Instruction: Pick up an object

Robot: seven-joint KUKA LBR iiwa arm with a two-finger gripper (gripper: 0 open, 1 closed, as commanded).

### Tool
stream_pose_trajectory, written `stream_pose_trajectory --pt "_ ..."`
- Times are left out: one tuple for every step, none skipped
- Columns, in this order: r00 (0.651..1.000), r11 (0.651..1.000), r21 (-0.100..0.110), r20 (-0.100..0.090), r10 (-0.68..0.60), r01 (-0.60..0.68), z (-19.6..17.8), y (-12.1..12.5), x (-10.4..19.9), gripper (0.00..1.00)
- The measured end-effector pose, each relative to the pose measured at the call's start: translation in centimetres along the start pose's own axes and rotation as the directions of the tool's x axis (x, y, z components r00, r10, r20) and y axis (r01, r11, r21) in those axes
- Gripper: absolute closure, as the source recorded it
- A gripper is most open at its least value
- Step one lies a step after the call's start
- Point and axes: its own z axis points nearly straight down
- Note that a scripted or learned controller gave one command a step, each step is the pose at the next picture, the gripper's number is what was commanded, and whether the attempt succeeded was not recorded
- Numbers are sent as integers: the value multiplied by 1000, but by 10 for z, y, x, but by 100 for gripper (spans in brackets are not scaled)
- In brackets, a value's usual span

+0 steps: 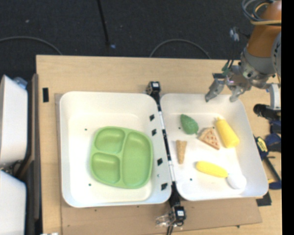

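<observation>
Above the right bin's (245, 114) far rim, the tool (222, 95) hangs spread wide, holding and touching nothing.

A pale wooden tabletop (103, 72) stands on dark speckled carpet floor (63, 18) — thin black cables (102, 14) trail toward twelve o'clock; white boxes (12, 119) at nine o'clock.

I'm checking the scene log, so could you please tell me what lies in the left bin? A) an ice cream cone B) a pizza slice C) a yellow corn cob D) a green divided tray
D: the green divided tray lies alone in the left bin, while the food toys sit in the right bin.
</observation>
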Motion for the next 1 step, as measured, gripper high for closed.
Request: stream_pose_trajectory --pt "1000 1000 -14 3 -3 3 -11 3 1 0"
